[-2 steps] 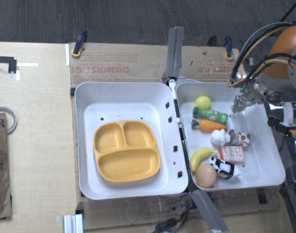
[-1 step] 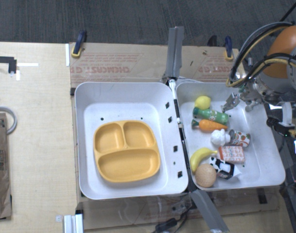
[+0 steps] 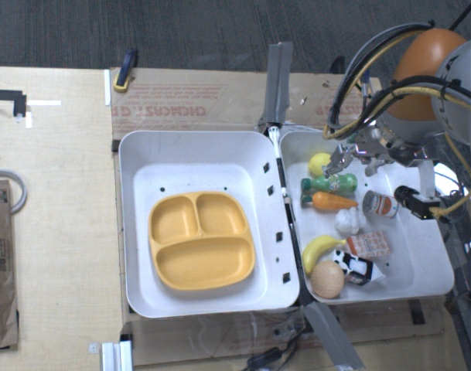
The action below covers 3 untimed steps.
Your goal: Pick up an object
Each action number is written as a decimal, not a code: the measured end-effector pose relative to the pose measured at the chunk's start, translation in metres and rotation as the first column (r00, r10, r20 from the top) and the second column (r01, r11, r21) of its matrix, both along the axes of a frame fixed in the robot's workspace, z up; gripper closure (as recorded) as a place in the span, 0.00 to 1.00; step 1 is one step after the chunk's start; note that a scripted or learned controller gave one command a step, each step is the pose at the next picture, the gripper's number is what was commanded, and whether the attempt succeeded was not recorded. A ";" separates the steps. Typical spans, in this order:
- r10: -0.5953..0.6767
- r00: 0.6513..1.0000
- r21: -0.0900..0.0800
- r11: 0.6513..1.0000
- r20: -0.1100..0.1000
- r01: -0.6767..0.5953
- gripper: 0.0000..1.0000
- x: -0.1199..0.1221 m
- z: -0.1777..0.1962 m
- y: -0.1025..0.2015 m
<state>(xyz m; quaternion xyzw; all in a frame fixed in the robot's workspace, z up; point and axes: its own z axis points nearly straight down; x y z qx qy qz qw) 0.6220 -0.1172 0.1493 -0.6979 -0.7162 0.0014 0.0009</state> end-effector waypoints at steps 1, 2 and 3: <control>0.206 0.979 0.001 0.979 0.000 -0.206 0.00 -0.020 -0.060 0.011; 0.203 0.979 0.001 0.979 -0.002 -0.203 1.00 -0.020 -0.053 0.010; 0.203 0.979 0.001 0.979 -0.002 -0.203 0.00 -0.020 -0.053 0.010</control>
